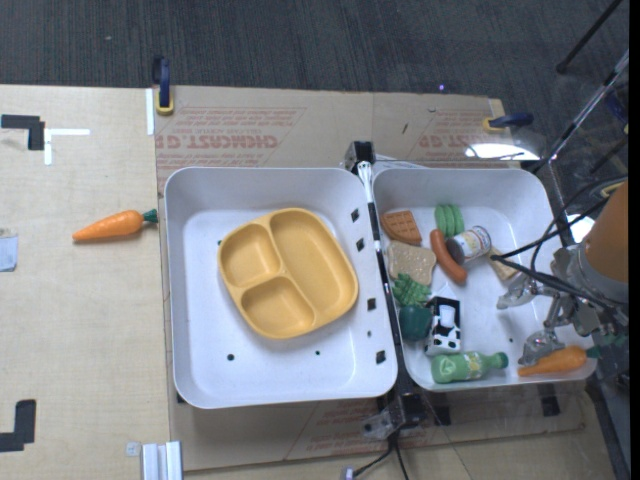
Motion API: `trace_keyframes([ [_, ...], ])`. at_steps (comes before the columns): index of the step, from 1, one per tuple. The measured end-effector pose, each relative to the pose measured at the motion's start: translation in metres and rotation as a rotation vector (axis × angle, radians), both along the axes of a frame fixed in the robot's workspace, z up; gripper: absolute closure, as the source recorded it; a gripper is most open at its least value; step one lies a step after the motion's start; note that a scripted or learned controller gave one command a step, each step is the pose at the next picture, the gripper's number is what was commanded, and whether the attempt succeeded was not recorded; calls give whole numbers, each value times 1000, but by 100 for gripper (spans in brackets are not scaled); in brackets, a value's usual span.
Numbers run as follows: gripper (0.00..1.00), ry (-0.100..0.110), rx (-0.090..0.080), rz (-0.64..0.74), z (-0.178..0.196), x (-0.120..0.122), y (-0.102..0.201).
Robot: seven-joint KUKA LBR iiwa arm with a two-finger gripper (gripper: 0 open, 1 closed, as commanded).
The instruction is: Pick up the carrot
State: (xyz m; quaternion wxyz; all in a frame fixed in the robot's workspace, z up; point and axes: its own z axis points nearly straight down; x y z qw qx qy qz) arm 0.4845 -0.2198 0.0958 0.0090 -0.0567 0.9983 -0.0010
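Closing in on the carrot (556, 360), by the look of it: this reads as the grasp step, not yet the lift. That carrot lies near the front right corner of the right bin (470, 175), tip toward the green bottle (466, 366). Gripper (560, 340) sits directly over it, metal fingers (541, 346) reaching down to the carrot's left end and touching or nearly so. Cannot tell whether the jaws are parted or clamped; the finger ends are too small and cluttered with cable to read. No lift evident; carrot appears to rest on the bin floor.

A second carrot (112, 226) lies on the bench, outside and left of the left bin (265, 184), well apart from the arm.

Next move, as a judgement: confirm a firm pinch across the carrot's body, then raise straight up, clear of the bin wall and the bottle beside it.

Arm pose: enters from the right, wrist low over the right bin's front right corner, orange band (612, 233) at the frame edge, black cables looping left across the bin.
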Motion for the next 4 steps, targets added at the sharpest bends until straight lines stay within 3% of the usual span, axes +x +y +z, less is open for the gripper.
trace_keyframes([
  [1,100,-8,-1,-8,10,3,0],
  [2,0,-8,-1,-8,10,3,0],
  [3,0,8,-1,173,-3,14,0],
  [4,0,-4,-9,606,-1,8,1],
])
